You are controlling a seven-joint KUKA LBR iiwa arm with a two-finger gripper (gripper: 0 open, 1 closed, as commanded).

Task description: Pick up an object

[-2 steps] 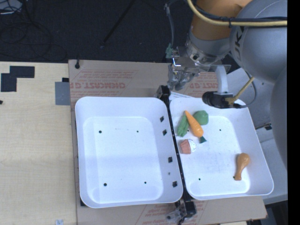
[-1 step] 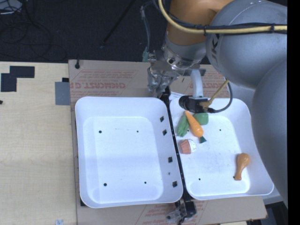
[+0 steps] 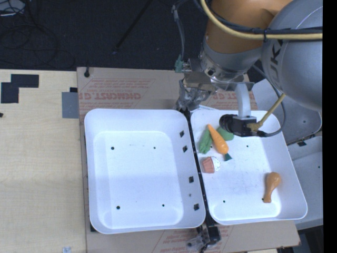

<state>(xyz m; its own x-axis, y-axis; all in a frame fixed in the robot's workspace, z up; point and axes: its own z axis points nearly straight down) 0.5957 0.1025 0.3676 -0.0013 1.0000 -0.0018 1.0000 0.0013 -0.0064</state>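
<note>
No object is picked up yet, so any of the toys in the right shallow white plastic bin (image 3: 247, 196) could serve. The likeliest is the orange plastic carrot (image 3: 218, 140), lying slantwise at about 11 o'clock in that bin, with a flat green leaf-shaped piece (image 3: 204, 141) touching it at 9 o'clock. Just beside the carrot's lower tip, at 7 o'clock, sits a small red-and-white chunk of toy food (image 3: 208, 165). Well apart, at 4 o'clock in the bin, lies a tan plastic chicken drumstick (image 3: 271, 186) on its own.

The two-finger gripper (image 3: 187, 102) hangs at the 12 o'clock end of the seam between the bins, over the rim rather than over any toy, with nothing visibly in it. Whether its jaws are released or clenched I cannot tell, since the wrist shadows them.

By my reading the task is at its start. The arm has yet to move to 5 o'clock toward the carrot, descend, close and lift.

The left shallow white plastic bin (image 3: 137, 186) lies at 9 o'clock of its neighbour. Both rest on a brown cardboard sheet (image 3: 105, 80) on the pale wooden bench (image 3: 37, 167).

Red print on the cardboard, at 12 o'clock of the left bin, is upside down and seems to read "CHEMCAST". More red print at 6 o'clock is too small to read. The grey arm housing shows part of dark lettering, roughly "UK".
</note>
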